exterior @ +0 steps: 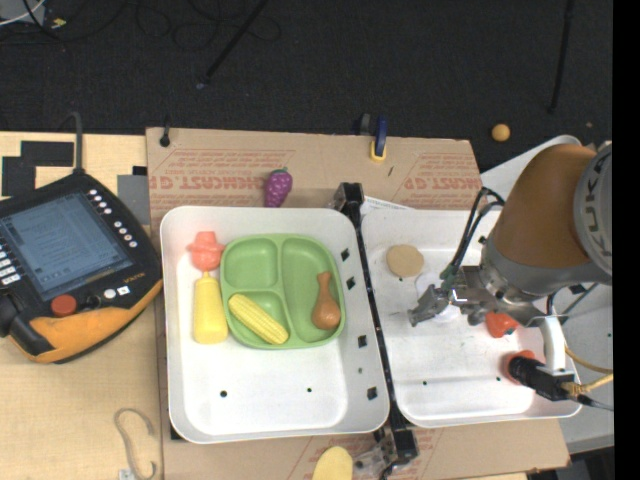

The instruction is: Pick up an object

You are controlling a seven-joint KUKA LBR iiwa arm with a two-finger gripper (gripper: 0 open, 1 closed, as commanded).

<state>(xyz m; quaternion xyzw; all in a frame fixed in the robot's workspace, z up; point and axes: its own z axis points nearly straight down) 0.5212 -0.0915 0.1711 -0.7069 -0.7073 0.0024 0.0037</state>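
Claw (pixel 428 306) over right bin (pixel 440 393), tan disc (pixel 405 260) nearby

Your arm (pixel 560 218) reaches in from the right side of the camera view, its broad orange band nearest the lens and the grey wrist below it. You see the wrist angled down and to the left, with dark cables looping along its left side. The gripper (pixel 428 308) sits low at the end of the wrist, pointing leftward; its finger state is too small and dark for you to judge.
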